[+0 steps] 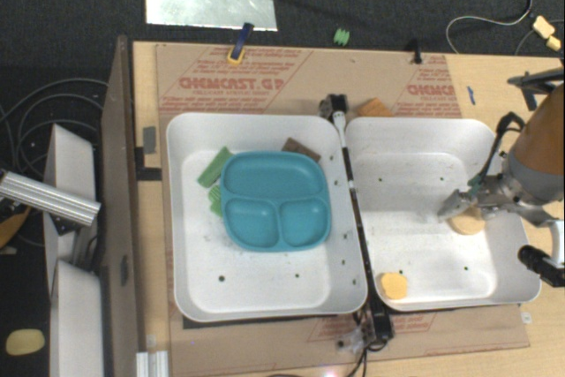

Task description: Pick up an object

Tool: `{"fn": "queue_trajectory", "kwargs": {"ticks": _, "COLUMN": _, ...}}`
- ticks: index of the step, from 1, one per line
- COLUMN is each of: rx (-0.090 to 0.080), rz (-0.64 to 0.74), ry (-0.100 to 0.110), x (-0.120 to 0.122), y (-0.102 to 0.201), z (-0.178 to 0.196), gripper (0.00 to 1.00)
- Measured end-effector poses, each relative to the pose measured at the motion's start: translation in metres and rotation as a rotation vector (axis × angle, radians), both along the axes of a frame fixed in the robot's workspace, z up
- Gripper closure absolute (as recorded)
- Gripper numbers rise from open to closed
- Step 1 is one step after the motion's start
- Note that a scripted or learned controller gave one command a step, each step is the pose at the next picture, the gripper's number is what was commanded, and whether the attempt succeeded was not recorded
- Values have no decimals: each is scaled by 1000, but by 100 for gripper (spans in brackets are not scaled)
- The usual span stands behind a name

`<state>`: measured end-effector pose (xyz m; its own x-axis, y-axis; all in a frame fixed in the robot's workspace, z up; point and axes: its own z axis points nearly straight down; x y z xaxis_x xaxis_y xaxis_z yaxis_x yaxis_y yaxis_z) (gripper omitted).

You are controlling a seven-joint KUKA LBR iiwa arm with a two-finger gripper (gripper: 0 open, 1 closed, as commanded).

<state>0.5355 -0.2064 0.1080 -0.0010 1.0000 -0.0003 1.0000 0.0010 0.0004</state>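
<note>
In the right bin (415,146), my gripper (459,206) reaches in from the right and hangs low near the bin's right side. A pale tan, rounded object (468,225) lies directly under and just in front of it, partly covered by the gripper; I cannot tell whether they touch. A small orange-yellow object (393,284) lies by the right bin's front left corner, well apart from the gripper. In the left bin (190,190) sits a blue divided plate (274,200), with a green object (212,168) sticking out at its left and a brown object (302,148) at its back edge.
The raised divider (351,199) between the bins runs just left of the right bin's open floor. A tan piece (375,108) lies on the cardboard behind the bins. Cables and metal rails lie off the bench's left side.
</note>
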Motion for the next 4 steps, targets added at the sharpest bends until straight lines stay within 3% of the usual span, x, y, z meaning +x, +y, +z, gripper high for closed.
{"fn": "queue_trajectory", "kwargs": {"ticks": 1, "rx": -5, "rz": 5, "ry": -10, "x": 35, "y": -1, "z": -15, "gripper": 0}}
{"fn": "queue_trajectory", "kwargs": {"ticks": 2, "rx": -2, "rz": 4, "ry": -7, "x": 34, "y": 0, "z": -5, "gripper": 100}}
{"fn": "queue_trajectory", "kwargs": {"ticks": 3, "rx": -2, "rz": 4, "ry": -7, "x": 33, "y": 0, "z": -6, "gripper": 0}}
{"fn": "queue_trajectory", "kwargs": {"ticks": 4, "rx": 2, "rz": -4, "ry": 4, "x": -33, "y": 0, "z": -25, "gripper": 0}}
